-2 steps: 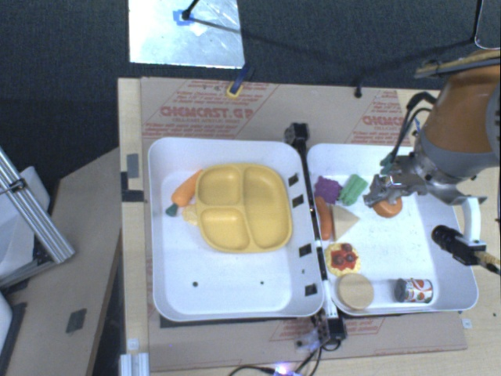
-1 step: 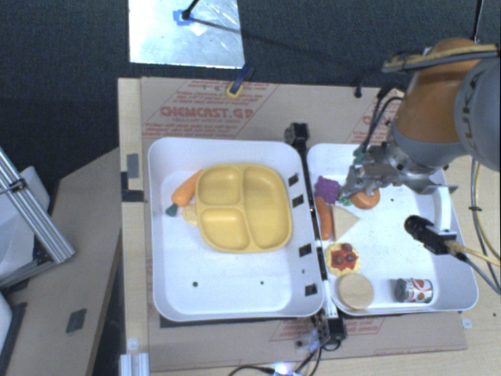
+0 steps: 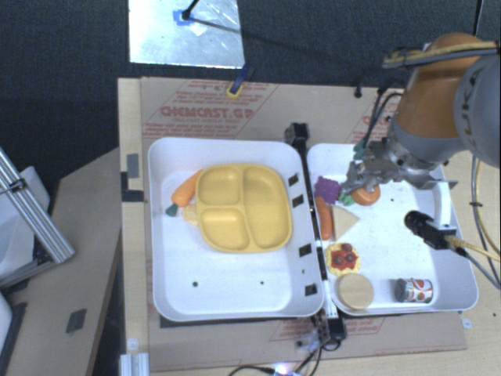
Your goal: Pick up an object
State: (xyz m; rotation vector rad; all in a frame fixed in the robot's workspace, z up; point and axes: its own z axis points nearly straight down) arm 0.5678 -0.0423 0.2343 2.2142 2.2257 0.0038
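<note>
Two white bins (image 3: 168, 288) are seen on tan cardboard printed in red. A yellow divided plate (image 3: 239, 207) and an orange carrot (image 3: 186, 187) are shown in the left bin; purple (image 3: 326, 188), orange (image 3: 366, 195) and red-spotted yellow (image 3: 344, 258) pieces in the right.

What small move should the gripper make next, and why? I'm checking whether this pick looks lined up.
Probably a short straight descent onto the orange toy. The gripper sits over the right bin, right at that toy's upper left edge, with the purple piece close on its left. Whether the fingers already hold anything can't be told, so lowering a little before closing seems safest.
</note>
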